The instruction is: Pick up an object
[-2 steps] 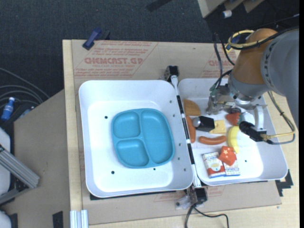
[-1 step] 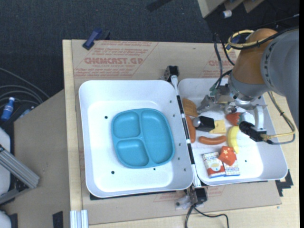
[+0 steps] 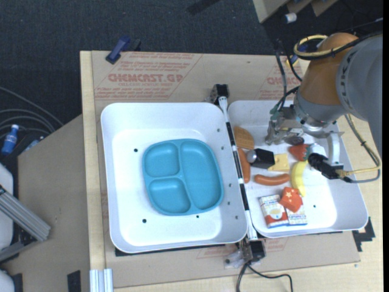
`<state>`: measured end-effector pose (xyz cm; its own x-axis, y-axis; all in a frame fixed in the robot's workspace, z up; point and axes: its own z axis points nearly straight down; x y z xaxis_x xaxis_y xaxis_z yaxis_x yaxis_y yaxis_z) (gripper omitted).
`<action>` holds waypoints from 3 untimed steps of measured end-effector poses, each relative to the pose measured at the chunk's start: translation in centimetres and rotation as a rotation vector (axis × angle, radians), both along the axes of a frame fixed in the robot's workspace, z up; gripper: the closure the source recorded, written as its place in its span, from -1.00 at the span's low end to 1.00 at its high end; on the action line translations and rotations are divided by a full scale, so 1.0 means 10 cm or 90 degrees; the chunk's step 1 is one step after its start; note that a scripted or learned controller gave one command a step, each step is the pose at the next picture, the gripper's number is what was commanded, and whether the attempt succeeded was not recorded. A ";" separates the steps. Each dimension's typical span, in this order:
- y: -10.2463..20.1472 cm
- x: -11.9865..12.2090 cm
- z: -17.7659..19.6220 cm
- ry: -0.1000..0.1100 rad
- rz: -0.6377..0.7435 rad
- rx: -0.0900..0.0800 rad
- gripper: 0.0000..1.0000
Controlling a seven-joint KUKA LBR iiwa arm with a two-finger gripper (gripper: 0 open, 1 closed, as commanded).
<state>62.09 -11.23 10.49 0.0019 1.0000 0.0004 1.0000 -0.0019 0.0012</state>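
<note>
From my remote seat I see the arm (image 3: pixel 340 72) reaching in from the right, bent down over the right bin (image 3: pixel 349 215). The gripper (image 3: pixel 284 132) hangs low at the back of that bin, above the cluster of toy food. I cannot tell whether it is clenched or released, and I see nothing held in it.

In the right bin lie a brown bread slice (image 3: pixel 244 139), a dark object (image 3: pixel 262 158), a yellow cheese wedge (image 3: pixel 281 162), a sausage (image 3: pixel 271 179), a banana (image 3: pixel 298 176), a red piece (image 3: pixel 297 151) near the gripper, an orange-red strawberry (image 3: pixel 292 199) and a small carton (image 3: pixel 275 211).

The left bin (image 3: pixel 121 126) holds a blue divided plate (image 3: pixel 182 176), lying flat near its middle.
</note>
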 end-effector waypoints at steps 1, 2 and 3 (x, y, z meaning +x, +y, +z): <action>0.00 0.00 0.00 0.000 0.000 0.000 -1.00; 0.17 -0.67 -0.21 0.002 0.001 0.000 -1.00; 0.17 -0.67 -0.11 0.001 0.000 0.000 1.00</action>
